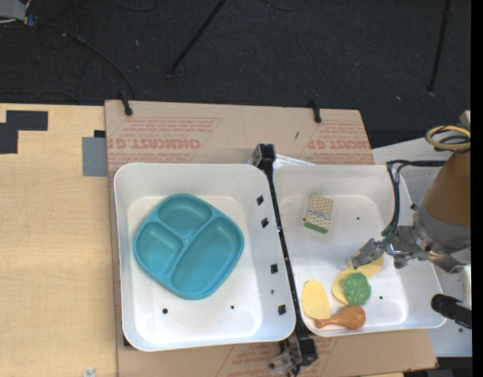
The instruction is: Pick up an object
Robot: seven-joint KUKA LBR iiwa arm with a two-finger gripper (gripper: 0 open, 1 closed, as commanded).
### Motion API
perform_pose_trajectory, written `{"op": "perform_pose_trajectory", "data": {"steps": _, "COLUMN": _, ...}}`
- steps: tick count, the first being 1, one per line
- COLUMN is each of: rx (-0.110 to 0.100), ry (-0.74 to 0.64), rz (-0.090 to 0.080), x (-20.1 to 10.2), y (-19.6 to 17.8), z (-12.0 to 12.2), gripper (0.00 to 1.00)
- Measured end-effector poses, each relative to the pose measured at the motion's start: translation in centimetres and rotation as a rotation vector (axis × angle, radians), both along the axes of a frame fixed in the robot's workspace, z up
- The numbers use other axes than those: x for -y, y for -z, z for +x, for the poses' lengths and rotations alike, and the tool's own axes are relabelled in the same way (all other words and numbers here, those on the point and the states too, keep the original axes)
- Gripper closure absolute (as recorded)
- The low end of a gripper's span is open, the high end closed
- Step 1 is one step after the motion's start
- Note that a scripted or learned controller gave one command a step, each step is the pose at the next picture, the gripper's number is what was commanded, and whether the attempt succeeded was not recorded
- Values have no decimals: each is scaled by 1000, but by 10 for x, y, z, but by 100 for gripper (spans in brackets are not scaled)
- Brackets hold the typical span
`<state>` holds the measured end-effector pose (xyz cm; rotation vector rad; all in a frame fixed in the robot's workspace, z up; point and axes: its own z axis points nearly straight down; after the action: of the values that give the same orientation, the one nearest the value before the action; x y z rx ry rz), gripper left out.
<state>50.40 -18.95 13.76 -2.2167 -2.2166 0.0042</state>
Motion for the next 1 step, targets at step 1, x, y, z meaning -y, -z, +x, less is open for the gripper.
{"op": "perform_pose_trajectory", "data": {"steps": 1, "rx": 4, "ry": 1, "rz": -1, "x": -1, "y": 52, "z": 0, "gripper": 0}}
